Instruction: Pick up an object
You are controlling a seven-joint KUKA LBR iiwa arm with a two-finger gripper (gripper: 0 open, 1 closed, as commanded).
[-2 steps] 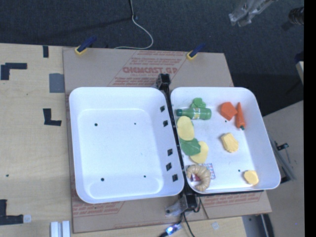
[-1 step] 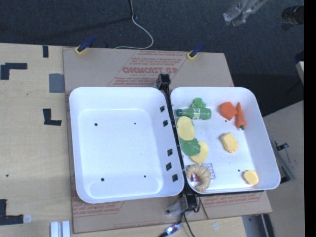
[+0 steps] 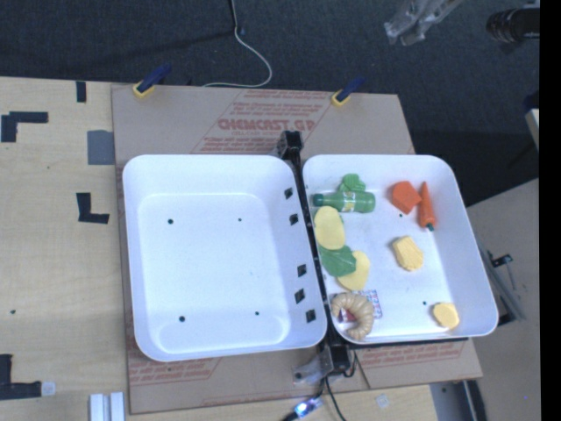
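The hand [image 3: 419, 17] is up in the top right corner, far from the bins. It looks blurry, so I cannot tell how it stands. The right bin [image 3: 456, 235] has toy food: a green bottle [image 3: 344, 202], an orange carrot [image 3: 426, 205], and a yellow block [image 3: 408, 253].

Raised high, top right.
My pale two-finger gripper [image 3: 410, 26] hangs blurred at the upper right, angled down and leftward.

light: even, bright | shadows: faint | focus: slightly soft
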